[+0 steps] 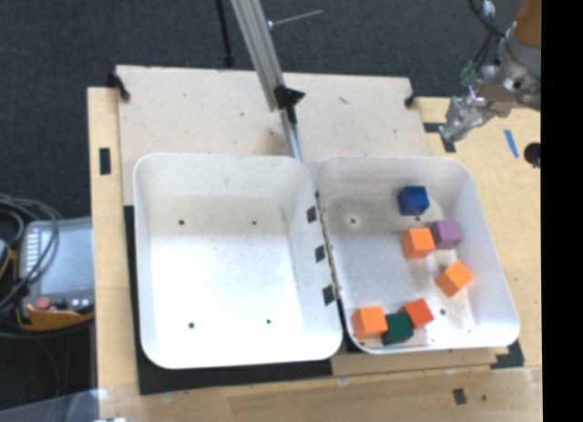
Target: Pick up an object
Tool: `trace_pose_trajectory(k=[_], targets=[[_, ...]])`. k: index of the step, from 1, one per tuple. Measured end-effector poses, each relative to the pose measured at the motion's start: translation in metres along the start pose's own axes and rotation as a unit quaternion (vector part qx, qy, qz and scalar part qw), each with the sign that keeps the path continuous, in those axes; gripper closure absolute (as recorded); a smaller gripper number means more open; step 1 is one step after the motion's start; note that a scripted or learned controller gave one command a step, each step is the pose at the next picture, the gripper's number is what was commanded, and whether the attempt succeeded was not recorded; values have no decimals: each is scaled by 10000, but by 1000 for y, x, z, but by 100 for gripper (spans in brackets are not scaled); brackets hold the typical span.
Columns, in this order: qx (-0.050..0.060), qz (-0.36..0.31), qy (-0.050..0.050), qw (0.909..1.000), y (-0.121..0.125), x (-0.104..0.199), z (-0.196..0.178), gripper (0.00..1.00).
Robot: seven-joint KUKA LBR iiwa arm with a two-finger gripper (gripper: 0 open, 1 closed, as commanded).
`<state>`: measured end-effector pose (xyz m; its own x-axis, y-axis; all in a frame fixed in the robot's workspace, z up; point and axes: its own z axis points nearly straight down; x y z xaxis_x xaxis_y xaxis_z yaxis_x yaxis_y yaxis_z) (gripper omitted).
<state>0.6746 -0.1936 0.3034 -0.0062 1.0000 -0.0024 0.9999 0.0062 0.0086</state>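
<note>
A grey device with cables (46, 274) is seen at the far left, beside the tabletop (105, 229). The left bin (228, 256) lies next, touching the right bin (483, 229). In the right bin, an orange block (369, 321), a green block (398, 327) and a red block (419, 312) are clustered at the near wall; a blue block (413, 200), an orange cube (418, 242), a purple block (445, 233) and another orange piece (454, 277) lie further right. The gripper (458, 125) hangs beyond the right bin's far corner; whether it is closed cannot be told.

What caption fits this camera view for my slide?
Gripper hangs beyond the right bin, which holds seven small blocks, including a blue block.
</note>
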Motion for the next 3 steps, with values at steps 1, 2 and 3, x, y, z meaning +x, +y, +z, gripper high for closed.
trace_pose_trajectory(k=[1,2,3], targets=[[35,2,9,10000,-31,41,-1,100],[45,0,20,10000,-55,86,-1,100],[43,2,18,10000,-82,124,2,100]])
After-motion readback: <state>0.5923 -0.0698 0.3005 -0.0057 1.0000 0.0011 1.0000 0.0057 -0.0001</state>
